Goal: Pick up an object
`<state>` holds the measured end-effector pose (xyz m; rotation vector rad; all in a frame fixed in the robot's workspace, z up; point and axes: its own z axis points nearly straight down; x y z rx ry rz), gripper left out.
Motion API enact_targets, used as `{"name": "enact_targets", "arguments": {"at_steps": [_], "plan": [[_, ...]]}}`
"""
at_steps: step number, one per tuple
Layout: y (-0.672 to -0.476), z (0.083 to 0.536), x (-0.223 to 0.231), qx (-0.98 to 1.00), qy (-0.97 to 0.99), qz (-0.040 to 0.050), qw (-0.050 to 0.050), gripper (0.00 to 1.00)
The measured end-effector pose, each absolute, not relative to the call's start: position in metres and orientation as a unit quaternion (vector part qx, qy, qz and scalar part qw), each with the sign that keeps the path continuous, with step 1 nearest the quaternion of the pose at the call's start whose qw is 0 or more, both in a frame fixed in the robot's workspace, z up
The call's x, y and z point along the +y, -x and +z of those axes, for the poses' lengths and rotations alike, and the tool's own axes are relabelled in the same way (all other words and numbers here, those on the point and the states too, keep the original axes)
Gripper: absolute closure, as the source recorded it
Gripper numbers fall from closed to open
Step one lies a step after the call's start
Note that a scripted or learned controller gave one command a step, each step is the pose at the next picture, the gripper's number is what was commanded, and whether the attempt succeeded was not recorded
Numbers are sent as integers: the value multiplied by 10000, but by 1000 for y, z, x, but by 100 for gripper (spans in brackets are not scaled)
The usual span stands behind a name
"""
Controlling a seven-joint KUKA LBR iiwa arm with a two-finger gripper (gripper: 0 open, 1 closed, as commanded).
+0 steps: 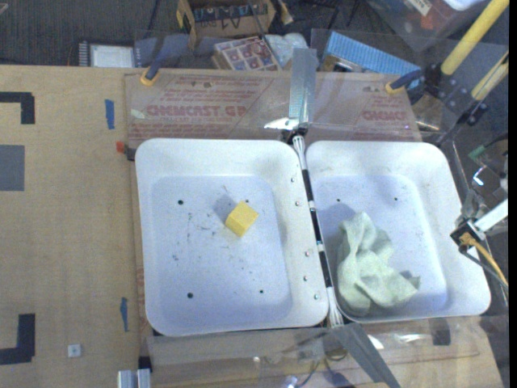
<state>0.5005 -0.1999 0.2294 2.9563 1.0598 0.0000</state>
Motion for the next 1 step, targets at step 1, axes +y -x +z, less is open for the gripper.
{"name": "enact_targets", "arguments": {"at_steps": [1], "plan": [[-479,218,-160,2831,-9591,-13,-20,100]]}}
